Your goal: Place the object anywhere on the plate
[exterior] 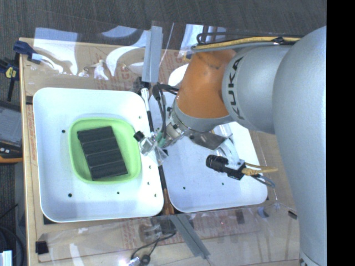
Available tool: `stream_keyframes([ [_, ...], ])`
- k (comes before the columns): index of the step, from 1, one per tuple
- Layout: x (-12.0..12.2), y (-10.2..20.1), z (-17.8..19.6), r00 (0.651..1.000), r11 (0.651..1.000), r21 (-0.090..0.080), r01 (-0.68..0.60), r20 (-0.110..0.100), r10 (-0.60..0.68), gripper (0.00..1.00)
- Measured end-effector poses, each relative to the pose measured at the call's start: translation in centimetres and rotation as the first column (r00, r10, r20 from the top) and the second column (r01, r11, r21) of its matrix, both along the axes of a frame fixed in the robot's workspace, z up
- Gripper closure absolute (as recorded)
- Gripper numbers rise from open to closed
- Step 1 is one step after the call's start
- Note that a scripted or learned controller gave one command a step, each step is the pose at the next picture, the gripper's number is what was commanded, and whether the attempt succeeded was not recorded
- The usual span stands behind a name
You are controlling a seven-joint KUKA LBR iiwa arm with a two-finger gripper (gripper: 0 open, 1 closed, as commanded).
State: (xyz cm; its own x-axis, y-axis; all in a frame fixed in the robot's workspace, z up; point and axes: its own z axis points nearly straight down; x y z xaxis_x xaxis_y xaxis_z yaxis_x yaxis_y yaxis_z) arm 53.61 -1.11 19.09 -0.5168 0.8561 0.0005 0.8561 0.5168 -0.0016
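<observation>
A lime green plate (131,158) sits in the middle of the left white bin (50,193). A black ridged rectangular object (101,151) lies flat on the plate, slightly slanted. My gripper (152,144) hangs over the divider between the two bins, just off the plate's right rim and to the right of the black object. The metal tip is small and partly blurred. The orange band (205,90) and grey arm rise behind it to the right.
The right white bin (199,195) is largely covered by the arm. A black connector with a yellow cable (226,166) hangs over it. A metal post (151,51) stands at the back between the bins.
</observation>
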Motion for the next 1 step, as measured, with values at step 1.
stream_keyframes([
  [1, 0.0, -0.04, 0.01, 1.0, 1.0, 0.0, 0.001, 0.0, -0.001, 0.0],
])
